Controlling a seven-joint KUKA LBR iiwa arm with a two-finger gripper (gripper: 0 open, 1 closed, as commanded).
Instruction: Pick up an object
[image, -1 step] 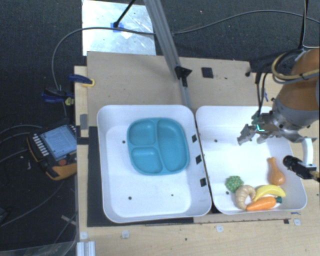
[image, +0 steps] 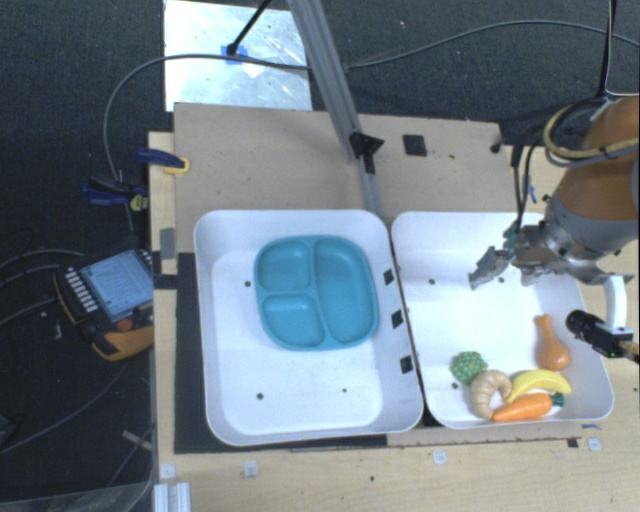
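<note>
My gripper (image: 507, 274) hangs over the upper middle of the right bin (image: 440, 300), open, with nothing between its fingers. The toy foods lie in that bin's near right corner, well below the gripper: a green broccoli (image: 466, 366), a tan shrimp-like piece (image: 487, 391), a yellow banana (image: 541, 382), an orange carrot (image: 522, 407) and an orange gourd (image: 551, 343). The banana, carrot and shrimp-like piece touch one another. The gourd lies a little apart, nearer the arm.
A blue divided plate (image: 316, 290) sits in the left bin (image: 230, 380). A grey pole (image: 335, 80) slants across the back of the bench. Cables, clamps and a handheld controller (image: 108, 300) lie off the bench at the left.
</note>
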